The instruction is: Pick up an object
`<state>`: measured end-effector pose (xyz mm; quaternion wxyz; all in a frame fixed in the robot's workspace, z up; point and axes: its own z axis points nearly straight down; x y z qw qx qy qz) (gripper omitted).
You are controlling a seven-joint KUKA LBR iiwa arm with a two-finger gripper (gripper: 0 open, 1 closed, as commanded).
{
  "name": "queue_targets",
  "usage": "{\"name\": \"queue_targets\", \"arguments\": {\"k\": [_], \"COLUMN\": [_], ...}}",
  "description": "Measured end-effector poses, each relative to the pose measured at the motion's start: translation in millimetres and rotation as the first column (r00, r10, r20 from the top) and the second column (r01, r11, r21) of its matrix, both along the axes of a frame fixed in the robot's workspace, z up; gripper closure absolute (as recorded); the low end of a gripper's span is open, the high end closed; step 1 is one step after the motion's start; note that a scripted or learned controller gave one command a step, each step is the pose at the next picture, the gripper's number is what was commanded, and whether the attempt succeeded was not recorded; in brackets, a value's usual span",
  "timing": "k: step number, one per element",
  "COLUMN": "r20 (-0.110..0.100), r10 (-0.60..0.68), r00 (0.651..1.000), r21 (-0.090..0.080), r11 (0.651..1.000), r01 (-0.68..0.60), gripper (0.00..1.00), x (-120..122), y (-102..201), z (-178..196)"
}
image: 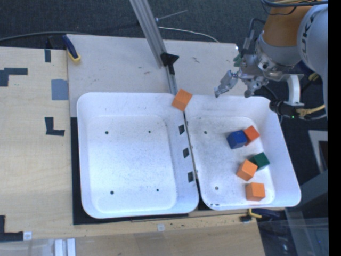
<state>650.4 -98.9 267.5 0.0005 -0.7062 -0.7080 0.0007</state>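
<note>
A pale wooden bench (32, 159) stands on dark carpeted floor (80, 7).

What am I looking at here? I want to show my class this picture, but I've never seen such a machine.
It is a single photo from a fixed camera above a bench, looking down at a slant. The grey and orange robot arm reaches in from the right; its two-finger gripper hangs above the right bin's far edge, holding nothing. That bin contains a blue block, a green block and three orange ones. Another orange block sits on the rim between the bins, beside the left bin.
</note>
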Motion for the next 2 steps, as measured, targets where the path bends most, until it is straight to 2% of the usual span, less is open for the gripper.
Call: {"name": "queue_targets", "arguments": {"k": [1,2], "r20": [-0.008,0.0], "r10": [-0.002,0.001], "r00": [1.0,1.0], "r21": [0.0,0.001], "r11": [1.0,1.0], "r01": [0.002,-0.001], "gripper": [0.0,0.0], "x": [9,-21], "y": [-18,13], "z": [-103,-74]}}
